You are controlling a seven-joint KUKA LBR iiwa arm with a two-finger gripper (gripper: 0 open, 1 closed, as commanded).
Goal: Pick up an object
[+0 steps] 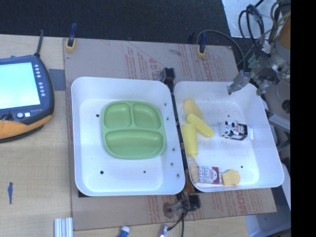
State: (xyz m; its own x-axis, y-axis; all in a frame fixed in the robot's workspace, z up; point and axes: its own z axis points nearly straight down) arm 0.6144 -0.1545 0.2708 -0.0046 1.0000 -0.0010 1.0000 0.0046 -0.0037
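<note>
You'll find the arm (276,43) cut off at the right edge above the gripper (249,83). Well below the gripper, the small carton's (235,131) print is too small to read.

A wooden bench under bright light, with dark floor behind it.

We see a light wood bench (34,172) covered by a brown cardboard sheet (143,58), which two clamps (70,37) hold at its far edge. A teach pendant (22,95) with a lit screen lies at the left, and dark carpet (123,6) is beyond.
</note>
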